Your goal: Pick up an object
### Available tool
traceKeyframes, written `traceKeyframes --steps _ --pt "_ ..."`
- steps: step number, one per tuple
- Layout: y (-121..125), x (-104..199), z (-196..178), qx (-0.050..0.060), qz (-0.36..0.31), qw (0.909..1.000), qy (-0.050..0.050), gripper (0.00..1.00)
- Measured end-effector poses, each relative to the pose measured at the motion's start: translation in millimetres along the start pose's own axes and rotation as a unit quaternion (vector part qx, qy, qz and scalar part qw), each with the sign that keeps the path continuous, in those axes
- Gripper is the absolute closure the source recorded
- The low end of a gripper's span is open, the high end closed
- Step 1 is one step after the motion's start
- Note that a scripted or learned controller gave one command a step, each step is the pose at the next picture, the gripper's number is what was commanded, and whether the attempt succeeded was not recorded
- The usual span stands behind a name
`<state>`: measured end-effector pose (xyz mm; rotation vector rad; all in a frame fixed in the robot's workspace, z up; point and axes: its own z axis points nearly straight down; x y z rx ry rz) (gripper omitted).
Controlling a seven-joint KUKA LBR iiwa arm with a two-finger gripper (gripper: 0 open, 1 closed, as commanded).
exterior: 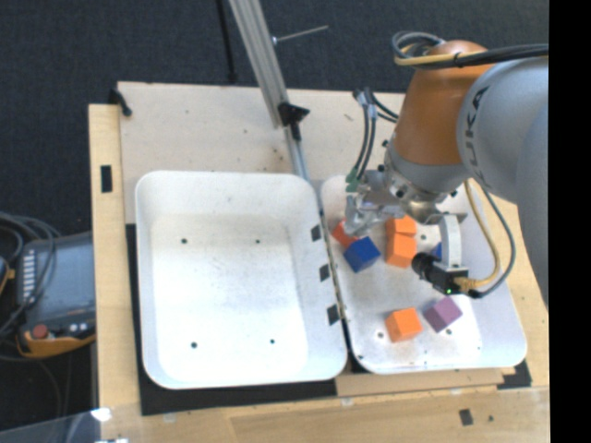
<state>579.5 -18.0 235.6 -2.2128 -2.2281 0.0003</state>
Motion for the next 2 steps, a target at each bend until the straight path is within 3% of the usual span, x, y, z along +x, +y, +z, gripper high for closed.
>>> traceKeyframes --steps 2 --pt "35 91 -12 -0.002 0.0 1.0 0.0 1.0"
